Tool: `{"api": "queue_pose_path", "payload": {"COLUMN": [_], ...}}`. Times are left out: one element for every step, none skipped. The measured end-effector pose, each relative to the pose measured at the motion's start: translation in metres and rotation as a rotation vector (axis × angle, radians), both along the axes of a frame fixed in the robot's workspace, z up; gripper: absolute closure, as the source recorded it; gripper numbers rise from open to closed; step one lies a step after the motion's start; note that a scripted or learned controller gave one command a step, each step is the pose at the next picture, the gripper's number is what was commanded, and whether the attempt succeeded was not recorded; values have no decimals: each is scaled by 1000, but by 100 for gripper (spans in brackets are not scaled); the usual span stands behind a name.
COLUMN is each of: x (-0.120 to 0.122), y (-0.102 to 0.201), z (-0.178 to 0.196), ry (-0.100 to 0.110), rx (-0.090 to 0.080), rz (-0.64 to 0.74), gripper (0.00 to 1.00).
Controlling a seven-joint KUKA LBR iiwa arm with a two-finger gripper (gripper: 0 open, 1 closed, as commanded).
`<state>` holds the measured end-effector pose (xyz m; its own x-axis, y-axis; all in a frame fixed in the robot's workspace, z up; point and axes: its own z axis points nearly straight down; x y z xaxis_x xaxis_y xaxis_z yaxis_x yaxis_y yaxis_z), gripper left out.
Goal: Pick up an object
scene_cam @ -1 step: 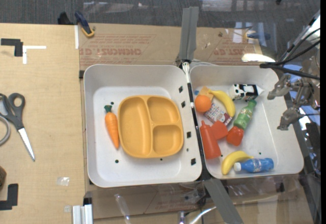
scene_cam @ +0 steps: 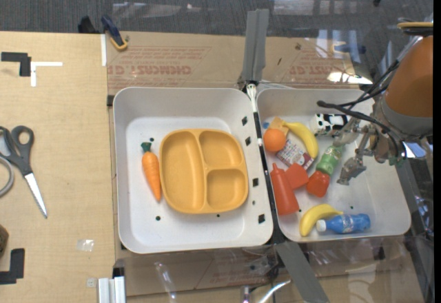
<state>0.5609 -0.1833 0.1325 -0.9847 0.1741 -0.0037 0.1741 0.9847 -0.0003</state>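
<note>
Because the gripper [scene_cam: 353, 172] hangs over the right bin [scene_cam: 386, 215] toward its right side, everything pickable there lies to its left or below it in the camera view. Nearest thing is the green bottle [scene_cam: 331, 157], just beside the fingers on their left, long axis running top to bottom with a slight tilt. The red object [scene_cam: 318, 183] sits touching the bottle's lower end. The blue bottle [scene_cam: 348, 223] lies flat near the front wall, long axis left-right, touching the lower banana [scene_cam: 315, 215]. The upper banana [scene_cam: 303, 138] and the orange [scene_cam: 274, 139] are further left, near the divider.

Fingers: you can't tell from this slant whether they're wide or narrow; the metal linkage blurs together. Nothing visibly sits between them, so don't count a hold.

Arm pose: reaches in from the right, orange band [scene_cam: 413, 81] high at the edge, wrist bent down and left, cables trailing.

The left bin [scene_cam: 131, 178] has the yellow tray [scene_cam: 203, 171] and the carrot [scene_cam: 151, 171], well apart from the gripper. Judgement: green bottle is the likely target; you'd shift left a touch.
</note>
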Motion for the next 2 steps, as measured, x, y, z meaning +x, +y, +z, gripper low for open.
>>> {"api": "queue_pose_path", "payload": {"x": [34,-51], "y": [52,87], "z": [-39,-39], "ry": [-2,-6], "rx": [0,-3], "rz": [-108,-138], "gripper": [0,0]}}
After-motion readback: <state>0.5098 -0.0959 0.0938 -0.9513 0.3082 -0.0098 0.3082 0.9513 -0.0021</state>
